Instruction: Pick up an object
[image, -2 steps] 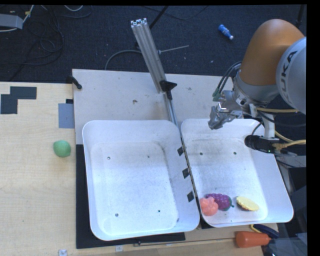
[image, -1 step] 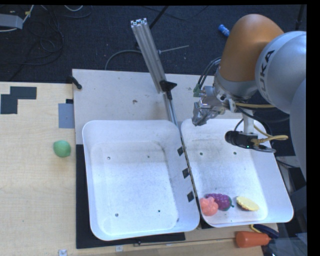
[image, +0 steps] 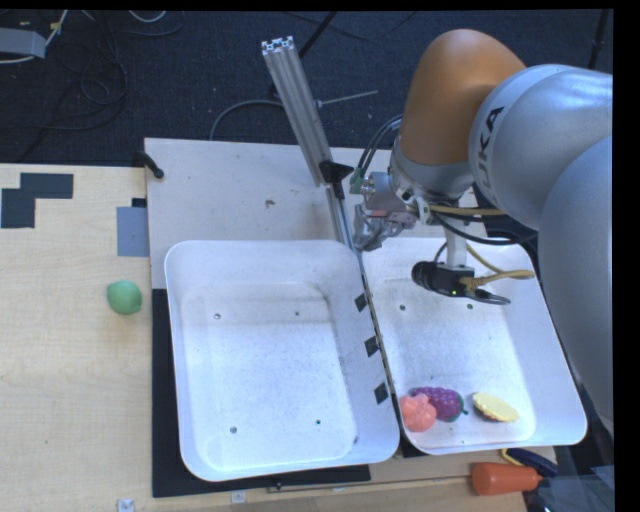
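The gripper (image: 378, 232) hangs at the far edge of the right bin (image: 540, 350), its state impossible to tell, while the pink toy (image: 418, 412), purple grapes (image: 441, 401) and yellow piece (image: 495, 408) cluster well apart at the near edge.

Dark carpet floor (image: 150, 80), loose cables (image: 90, 70); pale wooden benchtop (image: 60, 400)

You can read one marking here: black letters, apparently "KUKA", running up the grey casing of the arm (image: 540, 130) at right. The first letters are clearest. Nothing else carries legible text.
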